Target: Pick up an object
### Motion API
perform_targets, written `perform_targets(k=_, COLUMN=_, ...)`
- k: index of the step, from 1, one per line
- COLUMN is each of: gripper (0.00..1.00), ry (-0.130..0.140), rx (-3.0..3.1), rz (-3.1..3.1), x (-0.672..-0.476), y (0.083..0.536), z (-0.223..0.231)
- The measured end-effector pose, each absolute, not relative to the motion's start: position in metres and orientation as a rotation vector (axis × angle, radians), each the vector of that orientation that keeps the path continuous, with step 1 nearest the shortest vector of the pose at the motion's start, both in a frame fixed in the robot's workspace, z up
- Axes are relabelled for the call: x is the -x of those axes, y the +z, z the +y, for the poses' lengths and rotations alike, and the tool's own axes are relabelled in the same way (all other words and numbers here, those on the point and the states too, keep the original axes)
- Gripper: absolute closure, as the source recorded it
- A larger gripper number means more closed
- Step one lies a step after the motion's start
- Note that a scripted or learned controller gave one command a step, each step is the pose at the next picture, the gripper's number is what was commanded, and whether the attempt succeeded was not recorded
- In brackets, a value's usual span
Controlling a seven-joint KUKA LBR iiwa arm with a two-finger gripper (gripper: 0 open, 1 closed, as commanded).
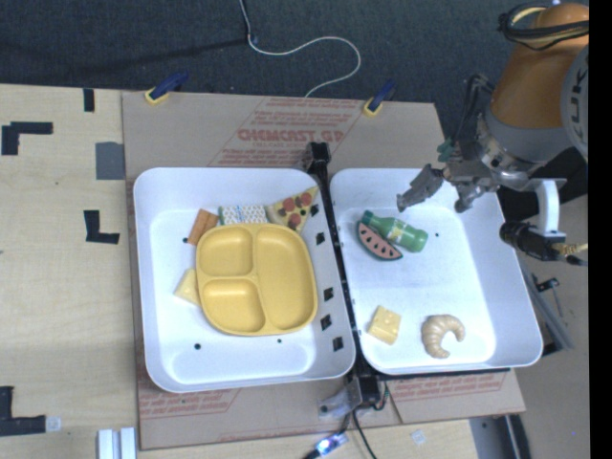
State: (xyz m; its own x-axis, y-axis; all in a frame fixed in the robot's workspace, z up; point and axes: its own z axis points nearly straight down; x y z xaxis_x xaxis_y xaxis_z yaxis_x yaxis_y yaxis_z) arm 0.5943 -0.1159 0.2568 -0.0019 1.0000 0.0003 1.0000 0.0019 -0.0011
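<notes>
Currently, in the camera view, the gripper (442, 192) hangs over the upper right part of the right bin (497, 299), its 2 dark fingers spread apart with nothing between them. This looks like the approach step: nothing has been picked, and the nearest candidates lie just below and to the left of the fingertips.

Those candidates are a watermelon slice (379, 240), a flat wedge with a red face and green rind, and a green bottle-shaped toy (405, 232) lying on its side and touching it. Lower in the same bin sit a pale yellow cheese wedge (385, 324), blocky and matte, and a tan croissant (443, 334), curved and ridged; the 2 are near each other but apart.

The next move likely calls for lowering and shifting left so the fingers straddle 1 item alone; the touching pair may be awkward to separate.

The left bin (158, 285) holds a smooth yellow divided plate (256, 277) with 3 compartments, resting over several small flat food toys, including a pizza slice (295, 207). Both bins look like glossy white plastic with rounded corners.
</notes>
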Motion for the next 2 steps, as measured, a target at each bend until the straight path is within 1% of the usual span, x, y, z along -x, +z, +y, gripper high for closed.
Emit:
perform_targets(k=1, gripper=0.0, ry=0.007, rx=2.218, rz=-2.22, x=-0.599, y=0.208, z=-0.123)
perform_targets(k=2, gripper=0.0, ry=0.008, rx=2.217, rz=-2.219, x=-0.593, y=0.151, z=-0.113)
